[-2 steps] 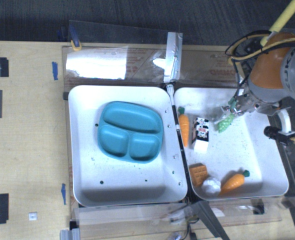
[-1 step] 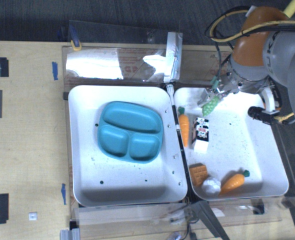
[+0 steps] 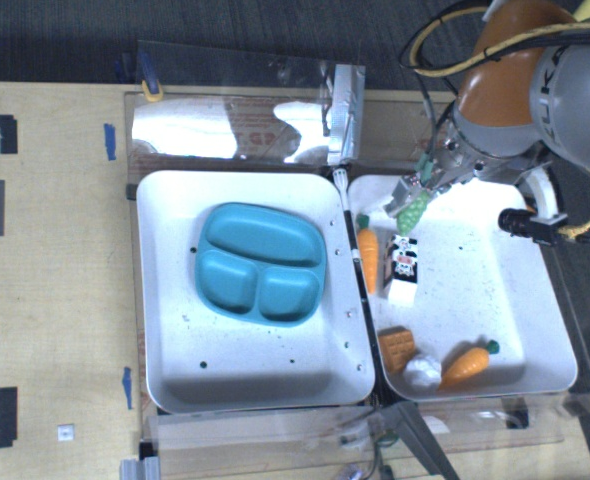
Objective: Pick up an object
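A: Which object are you counting as the target? The black-and-white carton (image 3: pixel 404 266) is sitting just below the gripper (image 3: pixel 412 200), in the right bin (image 3: pixel 535 298).

B: Closest one, yes. An upright carrot (image 3: pixel 369 258) is lying just beside it, toward the divider. Farther below the gripper you're seeing a waffle piece (image 3: pixel 396 346), a white lump (image 3: pixel 423 371) and a second carrot (image 3: pixel 469 362) by the near wall.

A: Grasp state?

B: You can't tell whether it's clamped or released; nothing is showing as held. Looks like the pick isn't done: the descent and lift are both remaining.

A: The left bin (image 3: pixel 165 298), well away, is holding a blue tray (image 3: pixel 260 262).
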Action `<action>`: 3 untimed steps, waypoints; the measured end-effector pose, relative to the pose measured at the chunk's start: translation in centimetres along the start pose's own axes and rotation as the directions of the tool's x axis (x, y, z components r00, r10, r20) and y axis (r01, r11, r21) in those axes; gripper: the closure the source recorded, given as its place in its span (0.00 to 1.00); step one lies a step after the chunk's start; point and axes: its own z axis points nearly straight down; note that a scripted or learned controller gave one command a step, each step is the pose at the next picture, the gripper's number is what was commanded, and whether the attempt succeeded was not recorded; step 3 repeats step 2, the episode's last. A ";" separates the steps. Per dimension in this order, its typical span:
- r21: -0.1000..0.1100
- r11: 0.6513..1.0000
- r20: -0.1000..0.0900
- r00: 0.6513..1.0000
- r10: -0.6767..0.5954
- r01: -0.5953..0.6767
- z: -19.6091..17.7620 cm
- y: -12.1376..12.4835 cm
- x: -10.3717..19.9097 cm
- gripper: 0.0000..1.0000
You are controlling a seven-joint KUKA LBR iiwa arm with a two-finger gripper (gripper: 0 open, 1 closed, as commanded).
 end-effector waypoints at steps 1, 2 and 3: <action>-0.002 0.999 0.002 0.999 0.048 -0.048 0.6 3.1 1.8 1.00; 0.001 0.989 0.000 0.989 -0.149 0.149 -0.6 3.6 4.9 1.00; 0.001 0.989 0.000 0.989 -0.149 0.149 -0.6 3.6 4.9 1.00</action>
